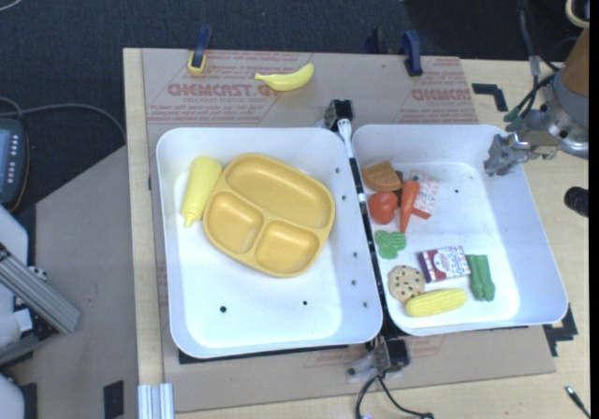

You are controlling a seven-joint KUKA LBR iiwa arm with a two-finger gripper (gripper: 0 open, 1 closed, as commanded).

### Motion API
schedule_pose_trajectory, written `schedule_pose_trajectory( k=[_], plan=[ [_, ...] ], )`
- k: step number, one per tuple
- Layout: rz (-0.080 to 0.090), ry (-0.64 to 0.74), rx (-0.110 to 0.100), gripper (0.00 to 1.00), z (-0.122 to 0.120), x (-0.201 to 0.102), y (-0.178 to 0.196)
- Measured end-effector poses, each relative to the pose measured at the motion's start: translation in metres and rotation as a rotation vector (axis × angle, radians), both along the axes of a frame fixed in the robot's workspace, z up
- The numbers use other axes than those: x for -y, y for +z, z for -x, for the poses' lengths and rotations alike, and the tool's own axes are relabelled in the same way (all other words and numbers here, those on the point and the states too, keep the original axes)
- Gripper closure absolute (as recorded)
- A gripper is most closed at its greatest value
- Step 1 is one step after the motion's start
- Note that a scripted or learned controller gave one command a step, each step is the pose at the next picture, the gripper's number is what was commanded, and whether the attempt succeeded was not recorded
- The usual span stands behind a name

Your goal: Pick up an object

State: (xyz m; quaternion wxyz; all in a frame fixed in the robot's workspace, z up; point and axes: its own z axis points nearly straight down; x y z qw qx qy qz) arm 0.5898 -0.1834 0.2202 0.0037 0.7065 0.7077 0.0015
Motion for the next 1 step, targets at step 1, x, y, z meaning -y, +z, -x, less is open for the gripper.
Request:
schedule_pose_trajectory(
  k=[1],
  plan=[
    [-0.001, -0.001, -0.003, 1.00, -0.0008, 0.0001, 0.0053]
  ],
)
